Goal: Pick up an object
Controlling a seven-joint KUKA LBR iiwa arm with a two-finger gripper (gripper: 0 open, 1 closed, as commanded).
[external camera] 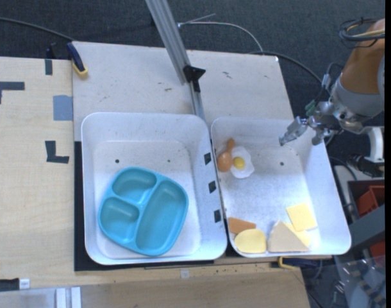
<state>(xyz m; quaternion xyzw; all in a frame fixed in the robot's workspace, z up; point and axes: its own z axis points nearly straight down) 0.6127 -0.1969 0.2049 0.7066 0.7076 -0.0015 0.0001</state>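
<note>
Left bin: divided plate. Right bin: fried egg near its far left; cheese pieces along near edge.

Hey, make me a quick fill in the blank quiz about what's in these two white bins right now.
1. The blue divided plate lies in the ____ bin.
2. The fried egg sits in the right bin near its ____ wall.
3. The gripper hovers at the right bin's ____ corner.

Missing words: left; left; upper right
</note>
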